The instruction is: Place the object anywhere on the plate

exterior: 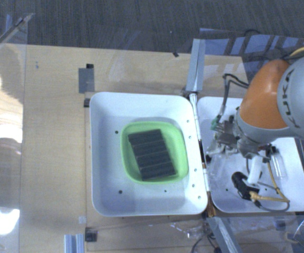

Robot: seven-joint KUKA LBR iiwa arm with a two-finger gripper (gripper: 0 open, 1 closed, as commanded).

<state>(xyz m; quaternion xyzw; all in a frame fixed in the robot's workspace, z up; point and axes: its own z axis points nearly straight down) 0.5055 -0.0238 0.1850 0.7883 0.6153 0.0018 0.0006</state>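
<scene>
1. You cannot tell how the jaws stand. They are under the wrist of the arm (278,99), right of the frame's centre, and the grey and orange bulk above them hides the tips. Nothing can be seen held between them.
2. The wrist hangs over the right bin (299,194), above its left half and close to the wall it shares with the neighbouring bin. The bare white floor of this bin shows at the lower right of the frame.
3. Moving left across that shared wall, you reach the left bin (104,141), in the middle of the frame. It holds one green plate (126,146), which sits on the bin floor a little right of the bin's centre.
4. The dark ridged block (152,154) lies flat on the plate. It covers the plate's middle, with green rim showing on every side of it. Its long side runs from upper left to lower right, and its ridges cross it the short way.
5. So the block is in the other bin from the jaws, to their left, well apart from them, with the bin walls between.
6. Both bins rest on the pale wooden bench (51,141), which spreads out to the left of the frame.
</scene>
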